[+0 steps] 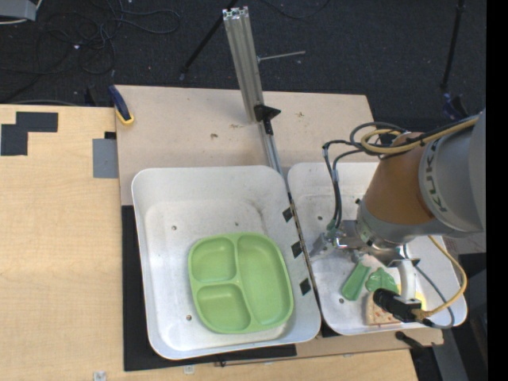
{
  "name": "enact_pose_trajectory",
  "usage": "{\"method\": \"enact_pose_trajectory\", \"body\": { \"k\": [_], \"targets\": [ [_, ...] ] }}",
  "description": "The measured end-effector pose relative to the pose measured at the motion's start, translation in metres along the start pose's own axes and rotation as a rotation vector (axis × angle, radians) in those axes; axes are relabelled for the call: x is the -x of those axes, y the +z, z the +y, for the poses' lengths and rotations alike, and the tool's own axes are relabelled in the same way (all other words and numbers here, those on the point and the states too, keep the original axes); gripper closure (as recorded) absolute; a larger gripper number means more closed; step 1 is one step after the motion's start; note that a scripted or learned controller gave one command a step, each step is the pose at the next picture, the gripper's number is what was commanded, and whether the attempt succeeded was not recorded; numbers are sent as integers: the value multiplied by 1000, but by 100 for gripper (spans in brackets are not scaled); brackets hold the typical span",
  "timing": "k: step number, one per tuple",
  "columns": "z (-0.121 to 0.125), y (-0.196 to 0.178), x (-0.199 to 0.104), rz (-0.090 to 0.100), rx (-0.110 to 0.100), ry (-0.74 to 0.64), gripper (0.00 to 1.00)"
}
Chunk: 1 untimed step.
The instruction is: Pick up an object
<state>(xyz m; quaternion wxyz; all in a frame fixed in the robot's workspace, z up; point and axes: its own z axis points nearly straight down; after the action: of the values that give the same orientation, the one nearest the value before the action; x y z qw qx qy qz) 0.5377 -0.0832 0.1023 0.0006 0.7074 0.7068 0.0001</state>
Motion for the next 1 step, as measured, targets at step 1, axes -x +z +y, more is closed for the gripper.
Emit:
{"method": "enact_pose_trajectory", "body": {
  "k": [1],
  "targets": [
    [-1,-7,0,2,-6,7,100]
  ]
}}
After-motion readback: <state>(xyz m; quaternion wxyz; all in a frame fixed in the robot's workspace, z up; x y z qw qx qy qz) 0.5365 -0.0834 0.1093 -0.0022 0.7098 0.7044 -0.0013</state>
